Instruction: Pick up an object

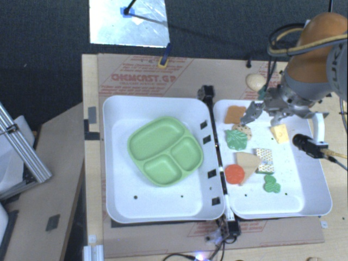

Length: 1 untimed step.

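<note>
Green divided plate (165,151); white bins (117,145); red-orange disc (234,174); yellow block (280,134); checkered piece (264,157).

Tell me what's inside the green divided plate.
The green divided plate in the left bin shows three bare compartments with nothing lying in them. Whatever is under the plate is covered by it and cannot be seen.

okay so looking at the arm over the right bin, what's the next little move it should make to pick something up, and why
Probably a short descent onto the green leaf-shaped piece. The gripper hangs just above and to the right of it in the right bin, with nothing between its fingers. The orange slab and a small speckled piece crowd close beside the leaf, so it should come down straight.
</note>
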{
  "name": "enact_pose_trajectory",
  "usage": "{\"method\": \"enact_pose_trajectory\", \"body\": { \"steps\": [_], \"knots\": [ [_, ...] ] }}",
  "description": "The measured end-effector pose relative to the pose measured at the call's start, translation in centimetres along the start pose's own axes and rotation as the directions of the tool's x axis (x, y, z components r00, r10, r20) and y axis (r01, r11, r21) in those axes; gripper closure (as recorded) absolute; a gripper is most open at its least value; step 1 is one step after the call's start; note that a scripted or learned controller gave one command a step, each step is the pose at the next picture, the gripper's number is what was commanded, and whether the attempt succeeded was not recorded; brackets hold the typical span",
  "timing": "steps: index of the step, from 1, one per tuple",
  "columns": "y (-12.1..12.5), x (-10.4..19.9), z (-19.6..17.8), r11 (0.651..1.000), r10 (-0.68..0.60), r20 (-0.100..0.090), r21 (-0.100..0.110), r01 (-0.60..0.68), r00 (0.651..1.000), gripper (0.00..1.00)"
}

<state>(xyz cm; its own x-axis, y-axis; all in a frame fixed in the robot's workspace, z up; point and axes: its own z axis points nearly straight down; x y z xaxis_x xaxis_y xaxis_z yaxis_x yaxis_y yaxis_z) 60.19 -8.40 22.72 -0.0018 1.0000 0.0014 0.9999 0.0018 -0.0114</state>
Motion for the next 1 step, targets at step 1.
{"method": "enact_pose_trajectory", "body": {
  "steps": [1],
  "knots": [
    [0.24,0.01,-0.73,1.000,-0.002,0.001,-0.013,0.002,1.000,0.00]
  ]
}}
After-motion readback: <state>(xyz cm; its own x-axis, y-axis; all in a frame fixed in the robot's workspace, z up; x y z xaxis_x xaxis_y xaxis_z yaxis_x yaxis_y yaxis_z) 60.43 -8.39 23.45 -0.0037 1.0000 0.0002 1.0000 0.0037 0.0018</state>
